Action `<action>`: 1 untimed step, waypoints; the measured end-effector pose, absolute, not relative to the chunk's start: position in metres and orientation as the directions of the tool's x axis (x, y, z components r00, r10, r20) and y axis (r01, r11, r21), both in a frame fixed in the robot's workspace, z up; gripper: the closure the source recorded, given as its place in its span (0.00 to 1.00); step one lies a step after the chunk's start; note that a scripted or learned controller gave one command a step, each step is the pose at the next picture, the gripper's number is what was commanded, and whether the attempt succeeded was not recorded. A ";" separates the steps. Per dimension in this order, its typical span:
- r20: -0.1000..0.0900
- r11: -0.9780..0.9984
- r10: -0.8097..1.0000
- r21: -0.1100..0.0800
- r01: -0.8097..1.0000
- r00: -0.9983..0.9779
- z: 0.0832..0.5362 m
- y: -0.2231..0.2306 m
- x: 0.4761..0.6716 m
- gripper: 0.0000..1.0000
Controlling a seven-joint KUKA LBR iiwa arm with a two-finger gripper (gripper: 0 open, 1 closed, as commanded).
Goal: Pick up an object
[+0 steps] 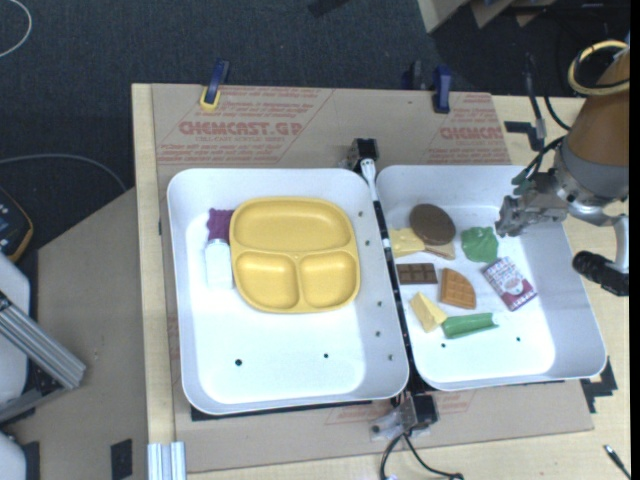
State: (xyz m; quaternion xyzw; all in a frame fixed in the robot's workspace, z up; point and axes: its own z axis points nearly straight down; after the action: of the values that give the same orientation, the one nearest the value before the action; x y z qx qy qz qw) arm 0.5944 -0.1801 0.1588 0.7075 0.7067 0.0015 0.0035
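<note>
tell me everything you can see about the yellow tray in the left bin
The yellow tray is a rounded-corner plate that looks like moulded plastic, with a smooth matte finish. It has three compartments: one wide section across the far side and two smaller ones side by side on the near side, none holding anything. It lies flat and right way up in the far half of the left bin. Along its left edge sit a purple item and a white item, close against it; whether they touch is hard to tell.
</note>
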 end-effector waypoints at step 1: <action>-0.003 -0.001 1.000 0.008 1.000 0.001 0.216 -0.183 0.586 1.00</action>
State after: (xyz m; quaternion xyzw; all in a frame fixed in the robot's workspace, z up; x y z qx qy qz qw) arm 0.5860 -0.1830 0.2158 0.7076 0.7066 0.0017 0.0040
